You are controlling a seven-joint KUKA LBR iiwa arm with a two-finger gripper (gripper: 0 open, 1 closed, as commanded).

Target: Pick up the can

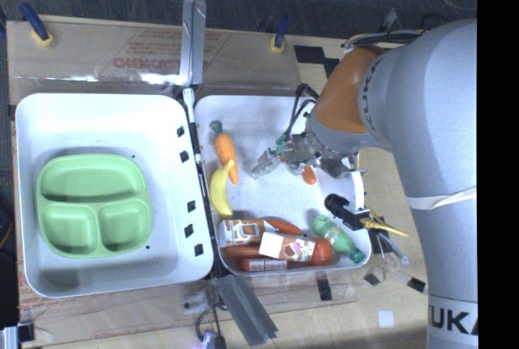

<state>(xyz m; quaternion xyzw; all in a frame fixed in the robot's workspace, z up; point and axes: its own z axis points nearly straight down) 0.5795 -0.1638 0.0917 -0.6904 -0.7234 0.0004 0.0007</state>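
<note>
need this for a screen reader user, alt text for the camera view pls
The grey arm's hand hovers over the right white bin, which holds an orange carrot, a yellow banana, a green bottle and small cartons. The left white bin holds a green divided tray.

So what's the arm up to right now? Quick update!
Gripper over right bin, holding nothing visible. Can not identifiable. Carrot, banana beside it.

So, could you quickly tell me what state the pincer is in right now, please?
Pincer: above the right bin, beside the carrot; open or closed cannot be told.
</note>
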